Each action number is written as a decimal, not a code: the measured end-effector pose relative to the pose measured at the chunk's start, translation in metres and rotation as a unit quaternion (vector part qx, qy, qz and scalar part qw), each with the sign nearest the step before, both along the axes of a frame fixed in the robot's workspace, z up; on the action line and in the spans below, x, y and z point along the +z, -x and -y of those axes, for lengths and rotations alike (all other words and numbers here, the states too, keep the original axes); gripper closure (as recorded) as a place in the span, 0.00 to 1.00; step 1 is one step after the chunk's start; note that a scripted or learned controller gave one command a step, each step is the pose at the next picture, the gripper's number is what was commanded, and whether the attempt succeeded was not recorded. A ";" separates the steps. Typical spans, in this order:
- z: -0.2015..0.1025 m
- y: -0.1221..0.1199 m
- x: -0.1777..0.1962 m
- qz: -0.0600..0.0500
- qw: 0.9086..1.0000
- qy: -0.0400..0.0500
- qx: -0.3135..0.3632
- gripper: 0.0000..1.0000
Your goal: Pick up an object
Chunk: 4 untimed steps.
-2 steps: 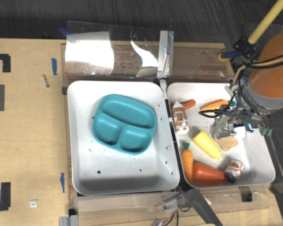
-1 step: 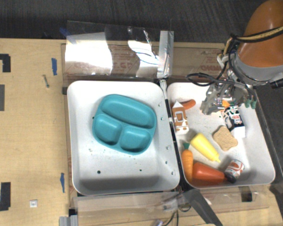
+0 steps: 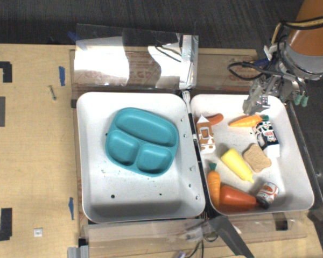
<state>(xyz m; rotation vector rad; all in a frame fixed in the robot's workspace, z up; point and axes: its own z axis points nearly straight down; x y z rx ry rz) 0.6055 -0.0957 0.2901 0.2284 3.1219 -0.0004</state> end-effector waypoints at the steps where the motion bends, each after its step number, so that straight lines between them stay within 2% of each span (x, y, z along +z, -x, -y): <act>1: -0.027 0.074 -0.080 -0.006 0.998 -0.001 0.061 1.00; 2: -0.064 0.038 -0.024 0.000 1.000 -0.001 -0.011 1.00; 3: -0.007 -0.035 -0.078 -0.005 1.000 -0.001 -0.026 1.00; 4: -0.004 -0.023 -0.193 0.000 0.996 0.000 0.084 1.00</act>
